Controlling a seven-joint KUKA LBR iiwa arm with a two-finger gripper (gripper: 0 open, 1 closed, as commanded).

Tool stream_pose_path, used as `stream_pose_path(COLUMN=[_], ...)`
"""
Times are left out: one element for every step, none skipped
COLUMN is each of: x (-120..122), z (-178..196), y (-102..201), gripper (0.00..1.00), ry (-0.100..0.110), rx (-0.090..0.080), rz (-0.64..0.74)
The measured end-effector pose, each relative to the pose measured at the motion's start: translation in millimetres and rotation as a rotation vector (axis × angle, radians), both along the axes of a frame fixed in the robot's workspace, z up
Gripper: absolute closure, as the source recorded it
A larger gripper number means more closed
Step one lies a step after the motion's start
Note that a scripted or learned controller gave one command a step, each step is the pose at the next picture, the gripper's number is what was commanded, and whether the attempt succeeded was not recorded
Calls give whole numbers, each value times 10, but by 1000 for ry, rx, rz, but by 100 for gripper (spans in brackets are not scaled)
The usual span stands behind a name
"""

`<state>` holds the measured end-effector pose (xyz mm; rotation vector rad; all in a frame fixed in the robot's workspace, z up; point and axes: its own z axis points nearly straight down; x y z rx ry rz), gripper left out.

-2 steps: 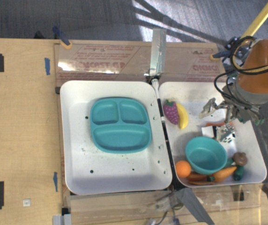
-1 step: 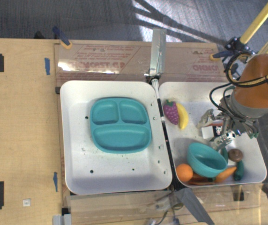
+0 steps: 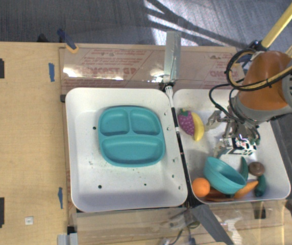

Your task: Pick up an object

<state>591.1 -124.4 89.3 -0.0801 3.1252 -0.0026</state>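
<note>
While my gripper (image 3: pixel 236 139) hangs at right of frame, grip unclear, no object looks lifted yet

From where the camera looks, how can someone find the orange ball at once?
Look in the right bin, at its near left corner. The orange ball lies there beside the teal bowl. It is the one round, plain orange thing; the carrot nearby is long.
</note>
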Motion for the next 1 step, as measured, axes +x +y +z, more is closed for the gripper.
stream_pose_path(x=[-644], z=[6], y=[121], gripper=[0], ry=[2], rx=[3], rz=[-214])
